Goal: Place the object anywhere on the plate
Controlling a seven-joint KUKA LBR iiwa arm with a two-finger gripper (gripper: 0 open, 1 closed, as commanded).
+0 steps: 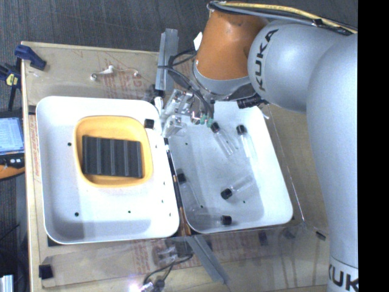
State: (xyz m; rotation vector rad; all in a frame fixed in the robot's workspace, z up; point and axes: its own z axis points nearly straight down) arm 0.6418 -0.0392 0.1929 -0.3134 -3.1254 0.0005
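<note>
Overhead, the bench (73, 59) carried two shallow white bins side by side. The left bin (55, 218) held a yellow plate (112, 125) near its far edge, and a dark ribbed insert (112, 157) lay flat on the centre of that plate. The right bin (276, 208) contained several clear vials with dark caps: one vial (223, 140) lay just below the wrist near the far edge, a second vial (245, 137) lay beside it toward the right wall, a third vial (237, 188) rested tilted near the middle, and a small dark cap (226, 220) sat close to the near edge. The arm (292, 66) entered from the right, its orange band (228, 44) positioned over the far edge of the right bin. The gripper (182, 111) hung at the far left corner of the right bin, just beside the divide between the bins. Whether its jaws were released or clenched could not be told, since cabling and metal fittings obscured them. No vial was seen between them. A blue clamp (27, 55) sat at the far left corner of the bench.
</note>
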